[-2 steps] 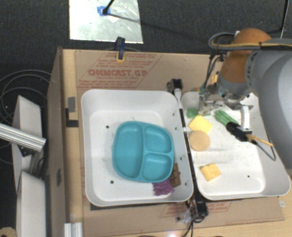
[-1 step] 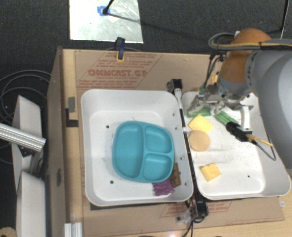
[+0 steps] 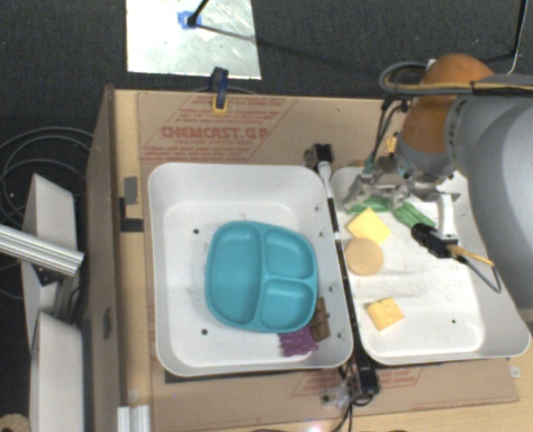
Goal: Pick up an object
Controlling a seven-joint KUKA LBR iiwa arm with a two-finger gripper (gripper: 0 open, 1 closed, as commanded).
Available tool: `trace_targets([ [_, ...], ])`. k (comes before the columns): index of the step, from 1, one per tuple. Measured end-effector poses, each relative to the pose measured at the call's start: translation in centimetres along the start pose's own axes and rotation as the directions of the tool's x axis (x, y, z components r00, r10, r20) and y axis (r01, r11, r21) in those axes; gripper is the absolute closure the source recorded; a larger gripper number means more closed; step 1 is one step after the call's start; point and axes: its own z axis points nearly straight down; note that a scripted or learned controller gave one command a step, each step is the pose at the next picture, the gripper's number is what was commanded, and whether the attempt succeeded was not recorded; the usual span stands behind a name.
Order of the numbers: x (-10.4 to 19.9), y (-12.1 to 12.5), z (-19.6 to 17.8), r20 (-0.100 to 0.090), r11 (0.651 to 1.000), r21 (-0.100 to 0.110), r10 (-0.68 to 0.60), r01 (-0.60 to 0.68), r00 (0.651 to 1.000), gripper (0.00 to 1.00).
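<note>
The left bin [image 3: 176, 196] holds a teal divided plate [image 3: 260, 275], a purple scrap [image 3: 295, 342] and a brown piece [image 3: 321, 322]; the right bin [image 3: 447, 313] holds a yellow block [image 3: 368, 226], tan disc [image 3: 365, 257], yellow cube [image 3: 384, 313] and green piece [image 3: 417, 215]. The gripper [image 3: 388, 190] hangs at the right bin's far end, just beyond the yellow block; how far open it is cannot be told; the cardboard [image 3: 266, 115] beneath reads "CHEMCAST".

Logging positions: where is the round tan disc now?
The tan disc sits in the right bin near its left wall, between the yellow block above and the yellow cube below.
</note>
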Motion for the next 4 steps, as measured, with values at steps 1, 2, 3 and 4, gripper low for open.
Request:
trace_targets([
  [1,0.3,0.0,0.0,0.000,1.000,0.000,0.000,0.000,1.000,0.00],
  [2,0.0,0.1,-1.3,0.007,1.000,-0.004,-0.002,0.002,1.000,1.00],
  [3,-6.1,-2.1,-10.7,0.004,1.000,-0.008,0.009,-0.009,1.000,1.00],
  [4,-5.6,-2.2,-10.1,0.000,1.000,-0.001,0.003,-0.003,1.000,0.00],
])
